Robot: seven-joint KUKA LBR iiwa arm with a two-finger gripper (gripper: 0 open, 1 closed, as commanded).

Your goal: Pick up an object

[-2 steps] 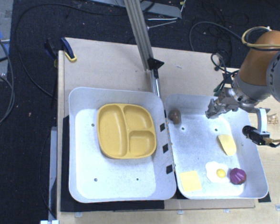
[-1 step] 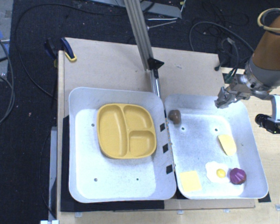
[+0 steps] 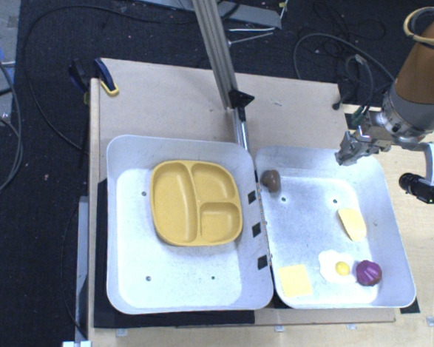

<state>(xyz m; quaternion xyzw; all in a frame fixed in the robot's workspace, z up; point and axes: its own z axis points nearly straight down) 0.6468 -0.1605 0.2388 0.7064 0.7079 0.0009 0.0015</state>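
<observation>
Yellow stuff mostly in the right bin [image 3: 392,218], so any of it could be the pick. Closest to the fingers [image 3: 349,154] is the pale yellow wedge [image 3: 352,223], lying flat below them and a touch to the right, clearly apart from them. Further down from the fingers sit the fried egg toy [image 3: 337,268] and the purple ball [image 3: 368,273], touching each other near the bin's lower right corner. The flat yellow square [image 3: 295,280] is down and to the left of the fingers, just beside the bin's left wall. The small brown lump [image 3: 271,181] is off to the fingers' left, up in the bin's top left corner.

The fingers themselves hang over the top edge of the right bin, nothing between them as far as I can see. Whether they're spread or pressed together, honestly can't tell, they're too small and dark here.

Well to the left, the other bin [image 3: 121,273] has a yellow divided tray [image 3: 196,203] lying in it. Both bins sit on the tan tabletop [image 3: 170,99], and a grey metal pole [image 3: 219,43] slants up from between them.
</observation>
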